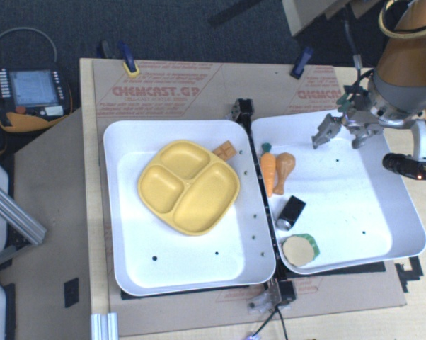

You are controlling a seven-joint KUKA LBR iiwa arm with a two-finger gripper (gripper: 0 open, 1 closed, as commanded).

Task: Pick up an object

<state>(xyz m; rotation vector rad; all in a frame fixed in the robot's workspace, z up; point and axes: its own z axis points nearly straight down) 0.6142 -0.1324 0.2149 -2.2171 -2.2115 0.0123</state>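
Two grey fingers [325, 134] of the gripper [340, 134] are spread wide apart with nothing between them, poised over the far part of the right bin [383, 211]. Above the gripper, the arm's orange band [404, 44] shows at the upper right.

Several small objects lie along the left side of that bin, well apart from the gripper. Nearest is a toy carrot [268, 172], with a tan drumstick-shaped piece [284, 167] touching its right side. Below them lies a small black block [291, 212], and nearer the front corner rests a round beige disc with a green edge [300, 249].

The left bin [128, 261] holds a yellow divided plate [189, 187], with a small orange-brown block [224, 150] just beside its far right edge. Both bins sit on the table [199, 83].
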